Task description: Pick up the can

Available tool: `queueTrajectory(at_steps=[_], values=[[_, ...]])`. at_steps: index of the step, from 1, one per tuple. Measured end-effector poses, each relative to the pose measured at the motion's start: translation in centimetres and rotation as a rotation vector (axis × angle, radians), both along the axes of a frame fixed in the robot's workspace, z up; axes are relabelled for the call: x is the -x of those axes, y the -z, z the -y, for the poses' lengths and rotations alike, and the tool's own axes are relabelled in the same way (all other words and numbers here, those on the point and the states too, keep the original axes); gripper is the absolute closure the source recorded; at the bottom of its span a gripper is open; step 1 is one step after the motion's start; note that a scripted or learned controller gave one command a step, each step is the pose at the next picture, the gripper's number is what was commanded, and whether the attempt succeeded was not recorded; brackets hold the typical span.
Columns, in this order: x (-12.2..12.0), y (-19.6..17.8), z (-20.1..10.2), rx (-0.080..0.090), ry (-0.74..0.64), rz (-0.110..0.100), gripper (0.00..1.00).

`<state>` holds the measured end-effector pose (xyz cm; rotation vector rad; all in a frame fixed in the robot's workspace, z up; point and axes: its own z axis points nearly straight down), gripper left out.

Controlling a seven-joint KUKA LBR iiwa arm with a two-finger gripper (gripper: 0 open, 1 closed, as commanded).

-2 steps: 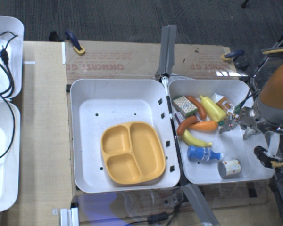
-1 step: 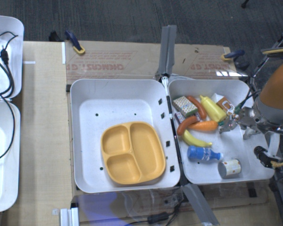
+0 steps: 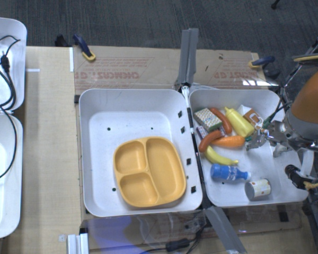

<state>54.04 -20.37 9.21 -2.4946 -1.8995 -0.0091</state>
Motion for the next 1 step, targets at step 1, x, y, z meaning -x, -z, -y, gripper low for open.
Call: queueTrajectory(at_steps=[1], values=[[-0.49,0.14,0.16,-0.006,-0.006,-0.007,0.00]])
